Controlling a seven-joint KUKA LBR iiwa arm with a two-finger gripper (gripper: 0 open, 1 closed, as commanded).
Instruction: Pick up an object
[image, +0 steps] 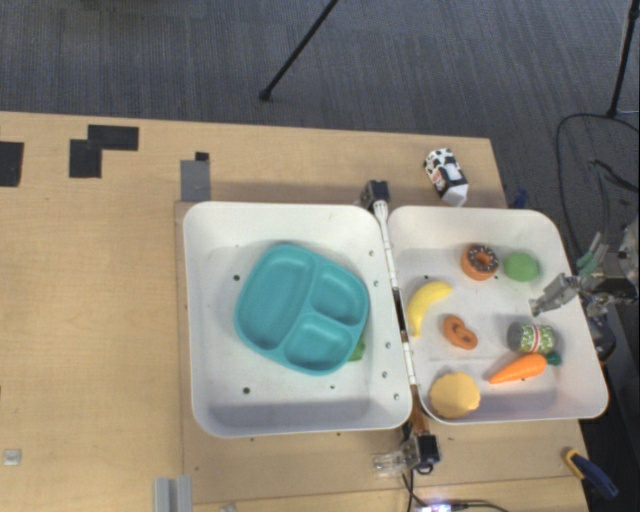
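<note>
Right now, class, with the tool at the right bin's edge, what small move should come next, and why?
Probably ease the tool left and down toward the can. It sits at the right bin's right edge, holding nothing, and the can lies just below it, beside the carrot.
</note>
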